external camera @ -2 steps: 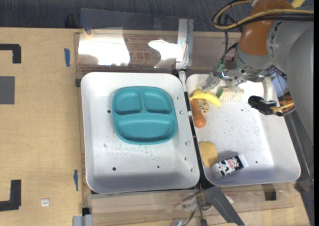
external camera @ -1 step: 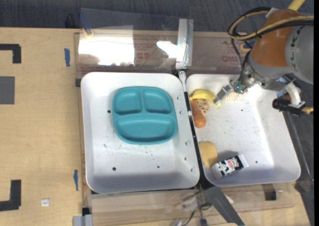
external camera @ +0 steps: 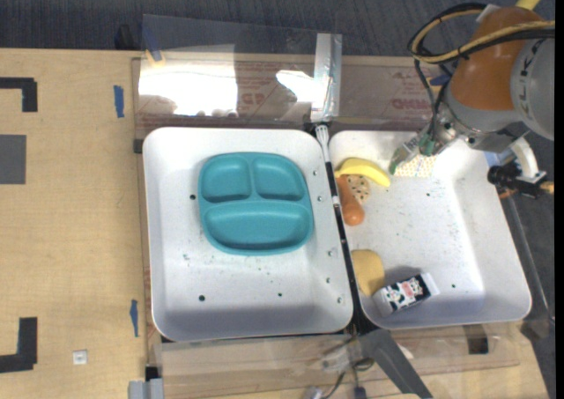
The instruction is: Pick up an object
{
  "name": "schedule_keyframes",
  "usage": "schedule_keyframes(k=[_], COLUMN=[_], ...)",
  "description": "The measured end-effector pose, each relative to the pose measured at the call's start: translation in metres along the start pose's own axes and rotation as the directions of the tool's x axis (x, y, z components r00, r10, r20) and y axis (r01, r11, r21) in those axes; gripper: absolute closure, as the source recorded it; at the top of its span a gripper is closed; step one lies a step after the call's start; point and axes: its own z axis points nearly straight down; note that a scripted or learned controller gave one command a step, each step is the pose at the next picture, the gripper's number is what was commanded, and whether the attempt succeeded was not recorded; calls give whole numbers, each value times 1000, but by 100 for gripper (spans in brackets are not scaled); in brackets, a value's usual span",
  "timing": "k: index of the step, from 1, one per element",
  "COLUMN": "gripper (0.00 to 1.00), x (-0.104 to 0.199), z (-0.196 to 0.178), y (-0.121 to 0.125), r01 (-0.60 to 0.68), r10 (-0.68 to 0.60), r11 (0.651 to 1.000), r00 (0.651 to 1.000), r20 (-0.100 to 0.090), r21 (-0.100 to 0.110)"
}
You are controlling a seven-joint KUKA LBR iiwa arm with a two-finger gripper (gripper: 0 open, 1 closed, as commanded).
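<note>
The right bin [external camera: 480, 247] holds a yellow banana [external camera: 367, 172] at its upper left. Just below the banana lie a speckled tan piece [external camera: 357, 185] and an orange sausage-like toy [external camera: 352, 207] against the left wall. A yellow-brown lump [external camera: 368, 270] and a small black-and-white carton [external camera: 406, 291] lie near the front edge. My gripper [external camera: 412, 159] hangs low over the bin's upper middle, just right of the banana. A pale speckled patch sits at its tip, and I cannot make out what it is.
The left bin [external camera: 176, 287] carries a teal divided plate [external camera: 256, 202]. A clear plastic sheet [external camera: 238, 80] and a metal strip stand behind the bins. The arm's orange band [external camera: 485, 71] and black cables hang over the right bin's far right corner.
</note>
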Motion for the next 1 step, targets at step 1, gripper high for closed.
schedule_keyframes(k=[1], gripper=[100], x=[9], z=[31], y=[-6], r01=[-50], r10=[53], r11=[997], r00=[997], r20=[-52], r21=[60])
